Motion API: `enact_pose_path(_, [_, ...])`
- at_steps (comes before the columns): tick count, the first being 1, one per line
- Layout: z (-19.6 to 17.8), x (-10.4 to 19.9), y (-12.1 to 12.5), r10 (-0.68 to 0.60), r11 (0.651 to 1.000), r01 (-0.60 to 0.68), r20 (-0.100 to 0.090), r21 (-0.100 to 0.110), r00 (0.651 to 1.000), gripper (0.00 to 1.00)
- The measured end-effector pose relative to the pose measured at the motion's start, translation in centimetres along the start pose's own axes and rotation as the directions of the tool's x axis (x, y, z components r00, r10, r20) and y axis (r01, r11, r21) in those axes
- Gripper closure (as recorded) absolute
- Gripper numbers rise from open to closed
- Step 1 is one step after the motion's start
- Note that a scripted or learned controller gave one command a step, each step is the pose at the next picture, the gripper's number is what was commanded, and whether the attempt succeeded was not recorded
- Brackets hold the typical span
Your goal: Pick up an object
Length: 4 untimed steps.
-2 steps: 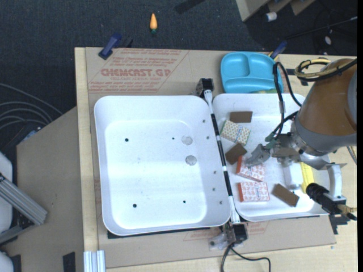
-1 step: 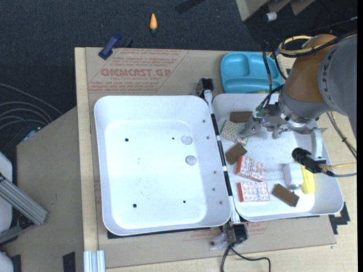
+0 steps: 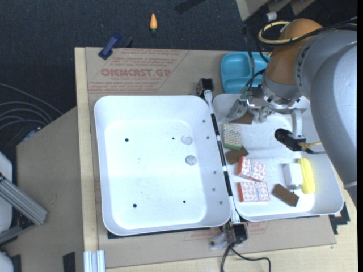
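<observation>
My gripper hangs over the far left corner of the right bin, under the orange wrist band. A small brown piece lies right at its tip; whether it is held is unclear. Just below lie a pale speckled block and a brown chip. Two red-and-white patterned boxes sit mid-bin. A yellow banana-shaped thing, a grey-white piece and a brown block lie toward the right.
The left bin shows two small grey round spots. A blue dish stands behind the right bin. The big grey arm covers the right bin's far right side. A blue clip lies at the board's far edge.
</observation>
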State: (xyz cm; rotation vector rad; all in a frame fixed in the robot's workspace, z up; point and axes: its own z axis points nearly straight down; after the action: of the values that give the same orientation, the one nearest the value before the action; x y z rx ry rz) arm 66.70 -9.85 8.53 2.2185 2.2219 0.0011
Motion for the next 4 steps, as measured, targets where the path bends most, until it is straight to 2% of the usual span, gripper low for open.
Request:
enact_pose_path(1, [-1.1,0.0,0.1,0.0,1.0,0.0,0.002,-0.002,1.0,1.0])
enact_pose_path(2, [-10.1,0.9,-6.3,0.001,1.0,-0.001,-0.001,0.001,1.0,1.0])
enact_pose_path(3, [-10.0,0.9,-6.4,0.001,1.0,-0.001,-0.001,0.004,1.0,0.0])
enact_pose_path(4, [-1.4,0.6,-7.8,0.002,1.0,-0.002,-0.001,-0.01,1.0,0.0])
